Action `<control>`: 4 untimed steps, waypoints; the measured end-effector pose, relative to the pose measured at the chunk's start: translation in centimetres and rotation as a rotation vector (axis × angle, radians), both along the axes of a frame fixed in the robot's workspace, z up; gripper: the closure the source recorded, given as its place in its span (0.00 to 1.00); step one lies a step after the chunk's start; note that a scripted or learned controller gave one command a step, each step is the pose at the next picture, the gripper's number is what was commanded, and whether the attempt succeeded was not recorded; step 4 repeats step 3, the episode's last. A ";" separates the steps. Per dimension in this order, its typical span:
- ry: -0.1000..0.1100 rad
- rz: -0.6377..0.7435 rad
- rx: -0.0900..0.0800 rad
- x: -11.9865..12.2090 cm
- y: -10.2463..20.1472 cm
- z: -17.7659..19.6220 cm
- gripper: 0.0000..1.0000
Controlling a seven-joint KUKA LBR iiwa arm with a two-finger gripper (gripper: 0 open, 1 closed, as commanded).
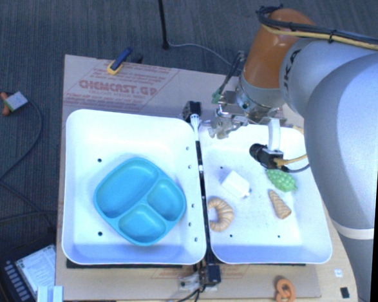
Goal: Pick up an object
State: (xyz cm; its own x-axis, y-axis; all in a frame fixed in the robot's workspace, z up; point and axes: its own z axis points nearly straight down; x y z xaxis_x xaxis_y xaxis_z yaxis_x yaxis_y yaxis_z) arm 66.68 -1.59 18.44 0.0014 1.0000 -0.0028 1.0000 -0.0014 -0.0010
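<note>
The jaws (224, 127) hang over the right bin's (298, 248) far-left corner; their state cannot be told. Nearer in that bin, a white block (236, 184) lies.

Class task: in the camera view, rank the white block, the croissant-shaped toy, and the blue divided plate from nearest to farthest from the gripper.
Measured from the gripper, at the right bin's top left corner:
1. White block, upper left of the right bin, just below the gripper.
2. Croissant-shaped toy, lower in the right bin beside the divider.
3. Blue divided plate, in the left bin.

A robotics lab: carpeted floor (43, 14), loose cables (0, 173), cardboard-topped bench (129, 88).
</note>
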 end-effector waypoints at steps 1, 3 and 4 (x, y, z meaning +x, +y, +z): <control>-0.001 0.000 0.000 0.1 0.7 0.0 1.00; 0.000 0.000 0.000 0.1 -1.0 0.0 1.00; 0.000 0.000 0.000 0.1 -1.0 0.0 1.00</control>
